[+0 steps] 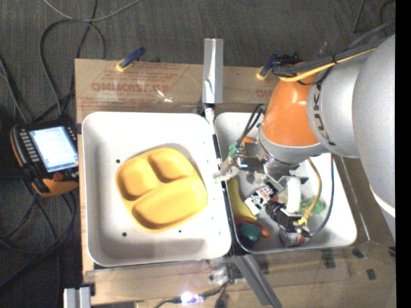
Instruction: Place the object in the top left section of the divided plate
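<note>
A yellow three-section divided plastic plate (162, 188) lay tilted in the left shallow white bin (103, 236), all its sections bare. The grey arm with the orange band (292, 117) reached over the right white bin (343, 230), the gripper (279, 194) low among a clutter there: a yellow banana-shaped piece (239, 199), an orange and green round toy (252, 230), a white block (294, 193). Gripper state hidden by wrist and clutter, cannot tell, nor which object was the target. A handheld screen pendant (48, 147) sat left of the bench

Looks like a robotics lab: teach pendant (46, 148) at frame left, loose cables (58, 27) across grey carpet, clamped bench (148, 82).
</note>
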Motion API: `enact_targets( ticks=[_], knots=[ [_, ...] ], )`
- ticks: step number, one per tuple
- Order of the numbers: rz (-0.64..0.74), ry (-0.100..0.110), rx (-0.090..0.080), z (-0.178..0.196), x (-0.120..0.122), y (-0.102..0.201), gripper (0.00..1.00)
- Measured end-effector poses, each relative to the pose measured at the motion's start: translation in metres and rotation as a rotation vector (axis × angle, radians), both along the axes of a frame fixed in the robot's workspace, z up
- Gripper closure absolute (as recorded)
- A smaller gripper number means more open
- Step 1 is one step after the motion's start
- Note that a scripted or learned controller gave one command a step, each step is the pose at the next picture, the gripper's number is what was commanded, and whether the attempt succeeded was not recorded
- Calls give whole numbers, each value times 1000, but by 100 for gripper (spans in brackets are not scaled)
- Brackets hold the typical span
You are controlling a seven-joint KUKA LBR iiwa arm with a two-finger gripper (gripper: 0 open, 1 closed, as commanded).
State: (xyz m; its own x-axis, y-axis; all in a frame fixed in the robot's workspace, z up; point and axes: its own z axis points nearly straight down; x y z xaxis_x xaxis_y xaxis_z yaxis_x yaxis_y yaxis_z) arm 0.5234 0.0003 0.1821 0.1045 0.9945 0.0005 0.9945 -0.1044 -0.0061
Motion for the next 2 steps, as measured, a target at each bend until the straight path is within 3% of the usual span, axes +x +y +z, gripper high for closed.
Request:
enact_targets(
  ticks=[2],
  knots=[
    [0,0,0,0,0,0,0]
  ],
)
